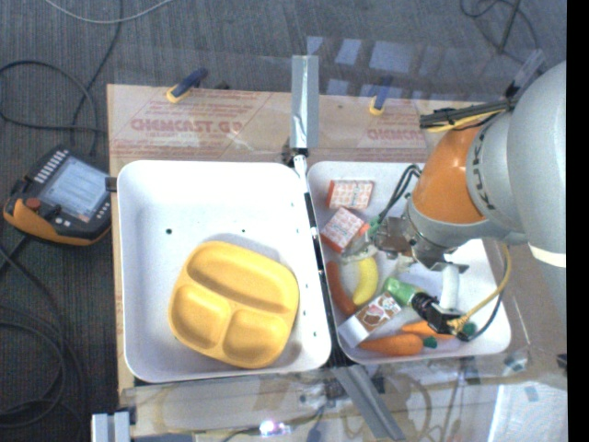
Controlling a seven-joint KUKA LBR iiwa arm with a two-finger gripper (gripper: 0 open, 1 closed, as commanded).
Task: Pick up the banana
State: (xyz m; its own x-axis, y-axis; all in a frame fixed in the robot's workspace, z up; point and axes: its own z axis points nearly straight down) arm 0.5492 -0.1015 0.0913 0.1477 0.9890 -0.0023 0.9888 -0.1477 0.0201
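Observation:
The banana [365,281] is short and yellow. It lies in the right bin [488,339], near that bin's left side, pointing roughly front to back. The arm reaches in from the right, its orange band [448,187] above the bin's middle. My gripper [382,244] hangs low over the bin, just beyond and slightly right of the banana's far end, with its dark body partly covering what lies under it. From this angle I cannot make out whether it touches the banana.
Around the banana lie a red sausage-like piece [338,288], a green item [401,291], a printed packet [377,313], a carrot [394,343] and two red-white boxes [351,192] [342,228]. The left bin [156,201] holds a yellow divided tray [235,302].

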